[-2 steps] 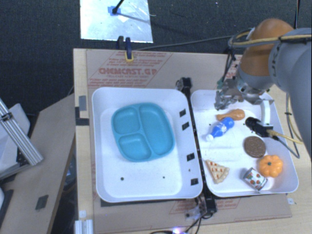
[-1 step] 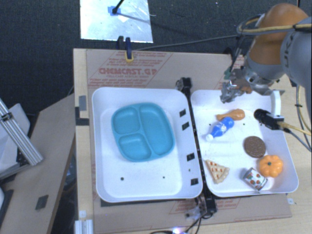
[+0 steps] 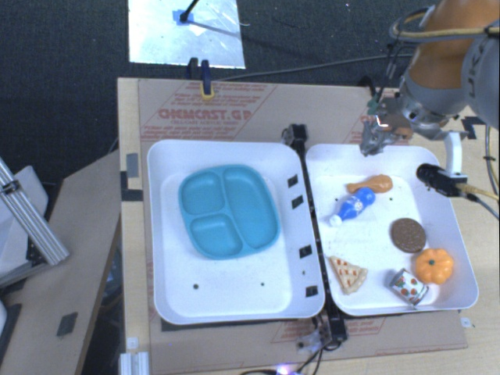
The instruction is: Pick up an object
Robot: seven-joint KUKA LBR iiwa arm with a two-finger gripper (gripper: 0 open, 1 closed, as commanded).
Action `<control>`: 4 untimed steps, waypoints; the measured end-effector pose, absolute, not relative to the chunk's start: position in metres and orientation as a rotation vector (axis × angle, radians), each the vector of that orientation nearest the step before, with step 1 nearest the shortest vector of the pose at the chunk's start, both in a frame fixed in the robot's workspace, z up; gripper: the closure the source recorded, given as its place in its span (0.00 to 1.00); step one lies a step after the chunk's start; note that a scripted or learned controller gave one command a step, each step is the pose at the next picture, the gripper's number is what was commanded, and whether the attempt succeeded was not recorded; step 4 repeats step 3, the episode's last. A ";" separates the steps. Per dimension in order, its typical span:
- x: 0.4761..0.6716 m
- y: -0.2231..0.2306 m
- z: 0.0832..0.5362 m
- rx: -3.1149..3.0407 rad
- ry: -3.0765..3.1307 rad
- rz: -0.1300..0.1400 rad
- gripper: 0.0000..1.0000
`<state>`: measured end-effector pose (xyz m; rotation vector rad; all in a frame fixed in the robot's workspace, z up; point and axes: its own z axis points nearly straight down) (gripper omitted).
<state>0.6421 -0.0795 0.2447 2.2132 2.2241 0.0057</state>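
Six objects in right bin (image 3: 466,244), unobstructed

- We see the arm (image 3: 457,30) cut off by the right and top edges.
- The gripper (image 3: 375,141) looks small and blurred (finger spacing unclear to us).
- The small can's (image 3: 408,287) print is too tiny to read.

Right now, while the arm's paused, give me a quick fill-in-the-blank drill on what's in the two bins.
1. The blue divided plate lies in the ____ bin.
2. The pumpkin is ____ in colour.
3. The bottle lies just below the ____.
4. The end effector hovers over the right bin's ____ edge.

Missing words: left; orange; chicken drumstick; far
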 end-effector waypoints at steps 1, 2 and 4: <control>0.648 -0.028 0.251 2.210 2.231 0.006 1.00; 0.651 0.023 0.256 2.210 2.231 0.004 1.00; 0.661 0.072 0.243 2.210 2.231 0.005 1.00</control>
